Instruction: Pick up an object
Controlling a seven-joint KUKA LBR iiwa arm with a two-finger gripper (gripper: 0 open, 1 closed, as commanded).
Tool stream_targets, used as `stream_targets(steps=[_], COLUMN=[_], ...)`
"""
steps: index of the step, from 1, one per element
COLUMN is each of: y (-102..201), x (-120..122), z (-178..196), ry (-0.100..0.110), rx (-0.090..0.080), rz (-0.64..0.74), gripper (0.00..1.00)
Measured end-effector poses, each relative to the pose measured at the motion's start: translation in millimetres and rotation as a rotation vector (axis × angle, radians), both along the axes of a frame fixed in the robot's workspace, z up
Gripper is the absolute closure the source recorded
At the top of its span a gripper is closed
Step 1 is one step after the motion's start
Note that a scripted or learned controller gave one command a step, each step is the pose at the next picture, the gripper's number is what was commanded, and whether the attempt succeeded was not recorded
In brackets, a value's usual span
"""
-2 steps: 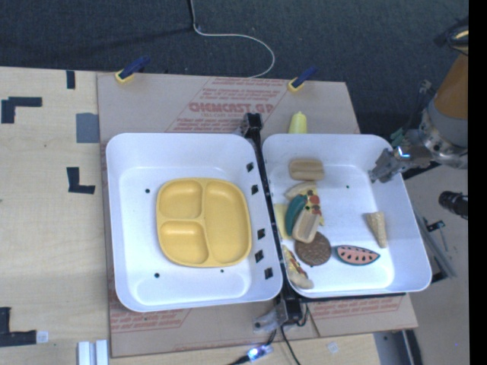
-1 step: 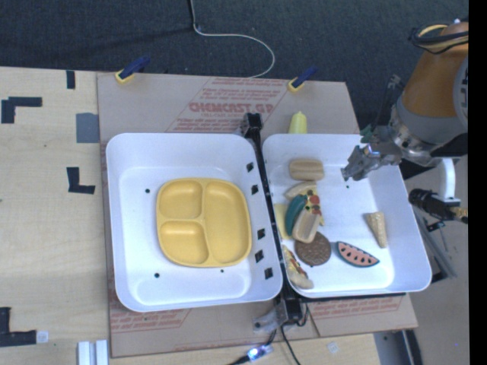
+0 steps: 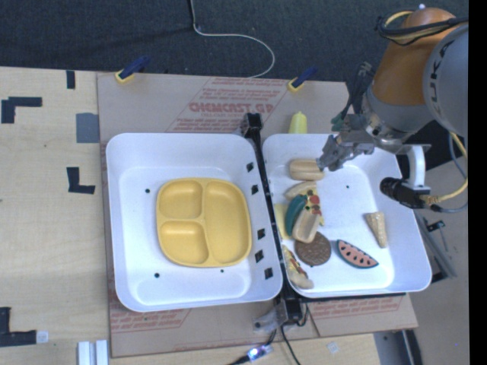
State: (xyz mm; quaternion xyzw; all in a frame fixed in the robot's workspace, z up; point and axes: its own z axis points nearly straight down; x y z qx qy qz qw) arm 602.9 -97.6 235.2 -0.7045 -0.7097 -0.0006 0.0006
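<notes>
Looks like the approach step: gripper (image 3: 332,157) hangs over the right bin (image 3: 396,280) beside the tan roll (image 3: 306,169), can't tell finger state, needs lowering onto it next.

- Two white bins (image 3: 125,204): smooth plastic with a faint sheen.
- Yellow divided plate (image 3: 204,222): smooth, matt plastic.
- Cardboard sheet (image 3: 221,105) beneath: matt brown, printed in red.
- Table (image 3: 46,204): pale, wood-look surface.
- Arm's orange band (image 3: 407,59): glossy.
</notes>
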Motion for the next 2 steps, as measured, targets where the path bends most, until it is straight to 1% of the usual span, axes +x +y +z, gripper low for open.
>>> stream_targets(steps=[1, 2], y=[25, 29], x=[-1, 9], z=[-2, -5], ry=[0.002, 0.001], rx=[-0.001, -0.002], rz=[-0.004, -0.006], gripper=[1.00, 1.00])
